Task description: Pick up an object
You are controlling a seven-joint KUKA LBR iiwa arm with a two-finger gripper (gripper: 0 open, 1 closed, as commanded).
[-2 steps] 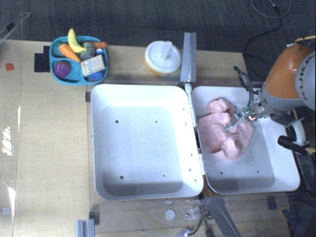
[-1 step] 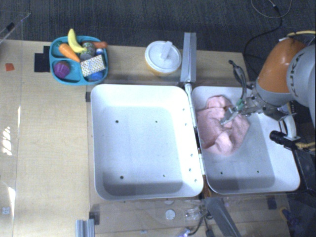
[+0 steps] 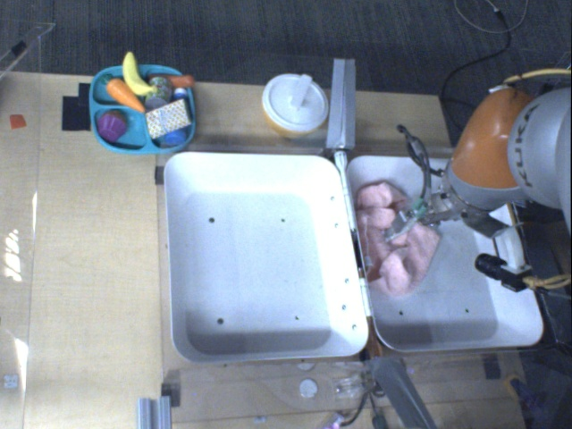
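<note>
hovering my gripper (image 3: 404, 224) over the pink plush (image 3: 386, 239), jaw state unclear; nothing lifted yet, grasp remains.

The soft plush toy (image 3: 393, 239) was pale pink; both shallow plastic bins (image 3: 259, 257) were white; the compartment tray (image 3: 100, 105) was teal, holding a yellow banana (image 3: 136, 76).

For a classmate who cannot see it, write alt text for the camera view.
A grey robot arm with an orange band reaches from the right, its gripper down on a soft pink plush object in the right shallow white bin. The left shallow white bin sits beside it; behind lies a blue tray of toy food.
</note>
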